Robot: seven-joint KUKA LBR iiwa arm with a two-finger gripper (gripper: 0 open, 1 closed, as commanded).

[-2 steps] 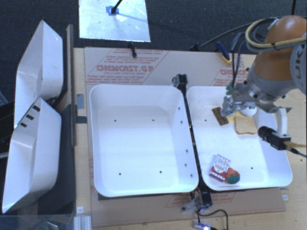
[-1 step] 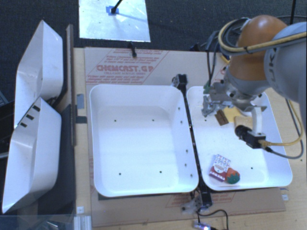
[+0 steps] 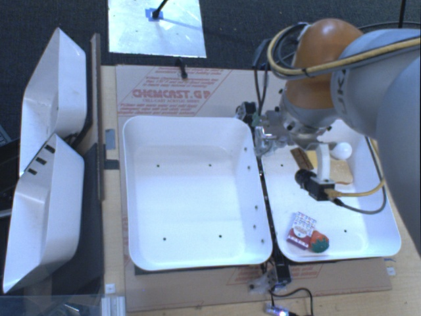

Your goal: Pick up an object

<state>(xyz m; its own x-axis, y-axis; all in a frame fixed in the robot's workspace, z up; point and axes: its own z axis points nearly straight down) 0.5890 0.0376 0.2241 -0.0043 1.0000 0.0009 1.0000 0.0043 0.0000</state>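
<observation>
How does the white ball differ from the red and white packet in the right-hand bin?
The white ball is round and plain; the packet is flat, boxy and printed red and white. The ball lies farther back, beside a tan slab; the packet lies near the front, against a red and green thing. Both rest in the right bin.

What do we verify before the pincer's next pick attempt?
1. Objects in right bin: ok; red-and-white pack, white ball, tan piece.
2. Is the pincer above an object: not ok; it sits at the rim between the bins.
3. Load in pincer: cannot tell.
4. Room around red-and-white pack: not ok; green-and-red item touches it.
5. Sight of white ball: ok.
</observation>
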